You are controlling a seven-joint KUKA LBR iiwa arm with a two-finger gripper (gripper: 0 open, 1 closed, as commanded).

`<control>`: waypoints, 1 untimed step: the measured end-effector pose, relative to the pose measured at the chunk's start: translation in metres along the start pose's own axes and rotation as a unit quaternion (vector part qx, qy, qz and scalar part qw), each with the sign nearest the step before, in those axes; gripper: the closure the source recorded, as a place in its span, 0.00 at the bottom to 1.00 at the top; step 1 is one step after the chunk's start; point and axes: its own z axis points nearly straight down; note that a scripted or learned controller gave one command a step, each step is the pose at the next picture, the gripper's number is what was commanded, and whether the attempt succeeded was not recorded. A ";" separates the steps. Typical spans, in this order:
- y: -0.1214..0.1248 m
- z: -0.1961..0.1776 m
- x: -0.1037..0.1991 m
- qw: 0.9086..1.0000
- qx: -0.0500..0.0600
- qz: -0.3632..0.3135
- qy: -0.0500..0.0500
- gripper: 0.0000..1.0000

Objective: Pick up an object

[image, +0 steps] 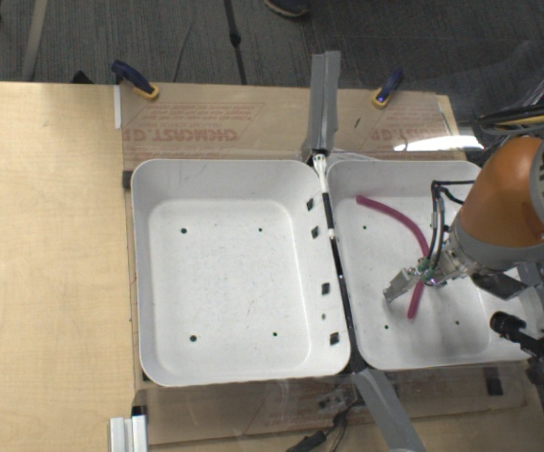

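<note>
Running diagonally from upper left to lower right, pink tube [406, 230]; gripper [406, 287] seemingly clamps its lower end.

Left bin [159, 281] and right bin [460, 342]: smooth white plastic, faintly speckled, slightly glossy. Worktop [46, 252]: pale matt wood grain; far strip of brown printed cardboard [206, 125]. Tube [399, 217]: smooth magenta rubbery plastic. Arm band [507, 191]: glossy orange. Hand [406, 285]: dull grey metal.

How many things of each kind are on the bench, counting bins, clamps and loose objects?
White bins: 2 (left bin, right bin)
Clamps: 2 (left clamp, right clamp)
Pink flexible strip: 1
Total: 5
</note>
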 end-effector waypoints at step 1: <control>0.049 0.000 -0.081 0.998 0.000 -0.055 0.001 0.00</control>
